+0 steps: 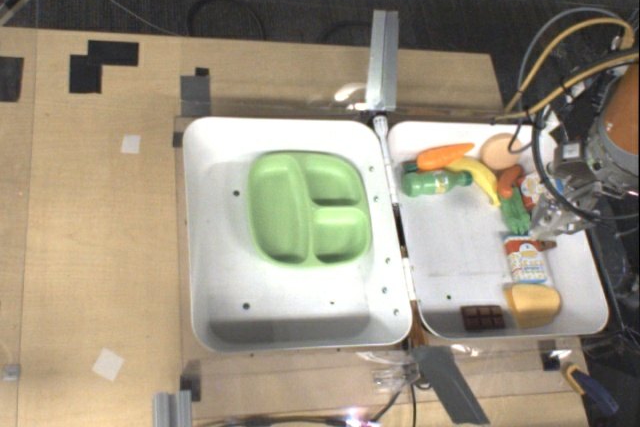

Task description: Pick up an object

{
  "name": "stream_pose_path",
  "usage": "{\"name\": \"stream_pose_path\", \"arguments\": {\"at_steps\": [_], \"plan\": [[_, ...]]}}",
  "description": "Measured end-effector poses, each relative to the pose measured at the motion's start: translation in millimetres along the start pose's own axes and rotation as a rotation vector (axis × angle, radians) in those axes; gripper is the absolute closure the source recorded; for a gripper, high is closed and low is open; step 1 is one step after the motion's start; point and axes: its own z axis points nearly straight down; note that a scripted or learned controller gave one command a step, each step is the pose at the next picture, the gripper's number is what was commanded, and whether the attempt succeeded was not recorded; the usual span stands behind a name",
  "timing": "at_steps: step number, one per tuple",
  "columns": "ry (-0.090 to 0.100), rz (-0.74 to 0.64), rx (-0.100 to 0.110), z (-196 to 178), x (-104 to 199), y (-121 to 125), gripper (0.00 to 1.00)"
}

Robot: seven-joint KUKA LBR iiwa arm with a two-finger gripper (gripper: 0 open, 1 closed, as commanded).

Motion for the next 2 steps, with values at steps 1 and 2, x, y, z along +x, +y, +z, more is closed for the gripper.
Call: {"name": "stream_pose_path", "arguments": {"at_steps": [1,2], "plan": [[-0.003,-0.022,0.000,-32,-77,-10,1.00],[-0.004,-0.145,-0.001,-48,-150,-29,1.00]]}}
